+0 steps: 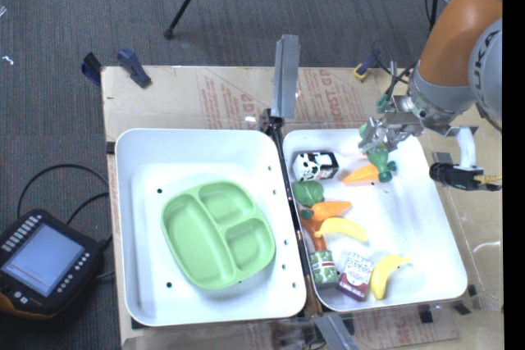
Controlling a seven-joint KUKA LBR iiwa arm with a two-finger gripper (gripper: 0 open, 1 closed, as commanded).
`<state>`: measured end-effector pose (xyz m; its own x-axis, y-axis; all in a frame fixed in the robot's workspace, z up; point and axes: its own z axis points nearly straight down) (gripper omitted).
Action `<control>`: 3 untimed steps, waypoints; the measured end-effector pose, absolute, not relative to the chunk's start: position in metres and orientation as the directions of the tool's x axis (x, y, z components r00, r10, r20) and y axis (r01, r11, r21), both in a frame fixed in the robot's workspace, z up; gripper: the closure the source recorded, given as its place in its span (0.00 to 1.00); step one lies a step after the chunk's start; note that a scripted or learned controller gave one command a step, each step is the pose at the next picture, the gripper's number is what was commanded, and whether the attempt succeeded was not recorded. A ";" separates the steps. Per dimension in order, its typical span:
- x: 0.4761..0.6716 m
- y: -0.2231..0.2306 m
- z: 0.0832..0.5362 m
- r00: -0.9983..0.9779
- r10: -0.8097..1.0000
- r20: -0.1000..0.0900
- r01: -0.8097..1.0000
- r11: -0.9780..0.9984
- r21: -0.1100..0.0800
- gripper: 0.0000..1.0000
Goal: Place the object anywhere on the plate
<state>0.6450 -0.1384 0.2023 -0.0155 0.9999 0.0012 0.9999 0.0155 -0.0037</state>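
Observation:
A light green divided plate (217, 235) lies in the left white bin (135, 168). My gripper (380, 137) hangs over the far side of the right bin (426, 242), just above an orange carrot with a green top (363, 174). The carrot rests on the bin floor. I see nothing clearly held by the gripper.
The right bin also holds a cow-patterned box (316, 165), a green pepper (308, 193), a second carrot (330, 209), two bananas (343, 229) (385, 275), a green can (322, 266) and a red carton (355, 273). A metal post (286, 86) stands between the bins.

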 end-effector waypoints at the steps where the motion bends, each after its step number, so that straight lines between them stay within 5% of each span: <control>1: 0.612 -0.058 0.186 -0.234 0.972 0.002 0.972 0.234 -0.004 1.00; 2: 0.569 0.023 0.201 -0.264 0.965 0.002 0.965 0.264 -0.004 1.00; 3: 0.581 0.078 0.203 -0.259 0.966 0.001 0.966 0.259 -0.004 1.00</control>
<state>0.5814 0.0781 0.2030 -0.2585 0.9660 0.0009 0.9660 0.2585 -0.0042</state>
